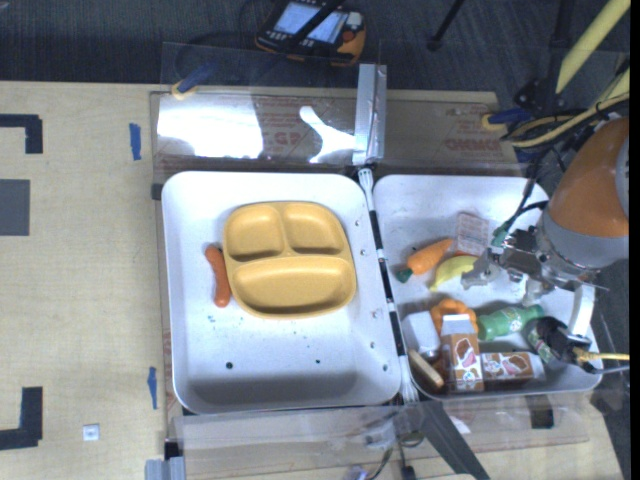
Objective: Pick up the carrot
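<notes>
Arm (590, 203) low — gripper (500, 268) leftward

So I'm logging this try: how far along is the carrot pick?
Nothing done yet: the carrot lies in the right bin beside a yellow piece. In hand: the gripper sits low just right of them. Left: grasping and lifting.

place: robot lab | signs: 2 white bins (190, 368) – teach pendant (310, 28) – taped bench (80, 268)
</notes>
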Controlling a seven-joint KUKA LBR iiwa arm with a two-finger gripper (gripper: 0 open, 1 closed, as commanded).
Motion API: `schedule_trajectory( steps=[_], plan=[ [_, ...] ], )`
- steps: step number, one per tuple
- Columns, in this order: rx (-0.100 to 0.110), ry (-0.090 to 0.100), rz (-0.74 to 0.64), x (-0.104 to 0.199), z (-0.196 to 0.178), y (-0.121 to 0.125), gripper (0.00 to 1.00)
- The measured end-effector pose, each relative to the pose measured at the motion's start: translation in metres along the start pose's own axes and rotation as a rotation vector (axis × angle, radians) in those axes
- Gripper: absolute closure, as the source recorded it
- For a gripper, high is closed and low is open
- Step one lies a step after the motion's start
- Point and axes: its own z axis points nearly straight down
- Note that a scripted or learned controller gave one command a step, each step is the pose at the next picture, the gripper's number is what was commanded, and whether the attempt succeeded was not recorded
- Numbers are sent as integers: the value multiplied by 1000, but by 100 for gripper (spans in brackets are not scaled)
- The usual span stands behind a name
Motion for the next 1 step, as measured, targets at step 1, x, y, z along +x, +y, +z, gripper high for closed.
schedule_trajectory(
  steps=[1],
  plan=[
    [1,0,-75,-7,30,54,0]
  ],
)
